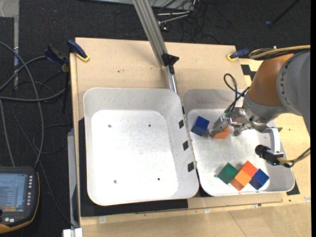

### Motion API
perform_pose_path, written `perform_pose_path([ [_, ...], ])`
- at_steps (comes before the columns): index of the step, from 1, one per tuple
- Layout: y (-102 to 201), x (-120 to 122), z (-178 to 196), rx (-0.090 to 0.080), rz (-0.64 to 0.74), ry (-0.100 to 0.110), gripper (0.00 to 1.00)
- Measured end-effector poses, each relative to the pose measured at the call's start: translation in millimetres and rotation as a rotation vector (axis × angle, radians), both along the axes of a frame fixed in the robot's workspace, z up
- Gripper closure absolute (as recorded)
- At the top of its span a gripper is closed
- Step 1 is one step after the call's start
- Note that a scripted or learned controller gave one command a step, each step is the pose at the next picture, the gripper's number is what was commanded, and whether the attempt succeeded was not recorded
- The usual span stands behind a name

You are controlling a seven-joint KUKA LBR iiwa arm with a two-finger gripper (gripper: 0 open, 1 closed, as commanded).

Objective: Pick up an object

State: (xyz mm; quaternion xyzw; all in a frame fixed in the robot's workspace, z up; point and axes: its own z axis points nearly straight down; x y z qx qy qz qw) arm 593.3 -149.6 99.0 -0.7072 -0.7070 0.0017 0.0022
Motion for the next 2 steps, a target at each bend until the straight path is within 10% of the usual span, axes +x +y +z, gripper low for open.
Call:
perform_pose_path([
  [1,-0.4,1.7,13.7,-0.001,-0.001,-0.007,1.00],
  [2,9.7,6.4,64.8,-0.002,0.004,-0.011,1.00],
])
